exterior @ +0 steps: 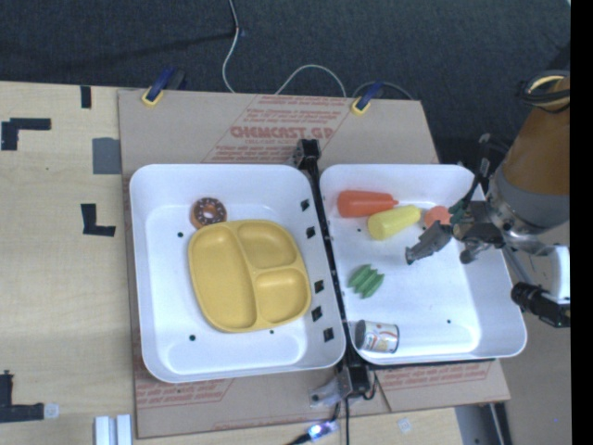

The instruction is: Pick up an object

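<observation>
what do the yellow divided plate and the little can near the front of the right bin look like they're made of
Yellow divided plate: likely moulded plastic, matte, uniform colour with soft rounded compartment ridges. Can: probably metal, shiny, with bright silvery reflections on its side.

In the right bin (482, 336), bare floor lies open between the green ridged piece (365, 281) and the right wall, and a gripper could come down there unhindered. Along the far side, the orange carrot (367, 202), yellow corn cob (393, 222) and a small orange piece (435, 216) crowd together. A metal can (378, 337) blocks the near left corner. The left bin (148, 276) is mostly taken by the yellow divided plate (248, 274), with a chocolate doughnut (208, 212) just beyond it; narrow bare strips run along its near and left walls.
</observation>
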You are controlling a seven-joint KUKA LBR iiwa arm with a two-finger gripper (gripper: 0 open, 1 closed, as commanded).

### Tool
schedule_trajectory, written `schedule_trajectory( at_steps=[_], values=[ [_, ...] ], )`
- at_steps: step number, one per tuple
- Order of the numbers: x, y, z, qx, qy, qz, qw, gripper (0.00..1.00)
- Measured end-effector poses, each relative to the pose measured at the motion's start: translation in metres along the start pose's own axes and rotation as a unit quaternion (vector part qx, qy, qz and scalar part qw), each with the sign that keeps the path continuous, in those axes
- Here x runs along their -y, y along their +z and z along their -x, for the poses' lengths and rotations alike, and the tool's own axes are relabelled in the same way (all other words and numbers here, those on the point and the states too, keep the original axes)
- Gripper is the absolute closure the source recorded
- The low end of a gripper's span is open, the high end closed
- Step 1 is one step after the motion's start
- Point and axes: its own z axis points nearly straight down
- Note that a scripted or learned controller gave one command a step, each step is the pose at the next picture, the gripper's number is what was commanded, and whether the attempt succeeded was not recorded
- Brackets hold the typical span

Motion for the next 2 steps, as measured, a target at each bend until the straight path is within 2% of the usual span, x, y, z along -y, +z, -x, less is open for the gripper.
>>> schedule_trajectory(
  at_steps=[1, 2],
  values=[
    [-0.002, -0.005, 0.000, 0.001, -0.001, 0.005, 1.0000, 0.00],
    [0.002, 0.051, -0.011, 0.000, -0.001, 0.002, 1.0000, 0.00]
  ],
)
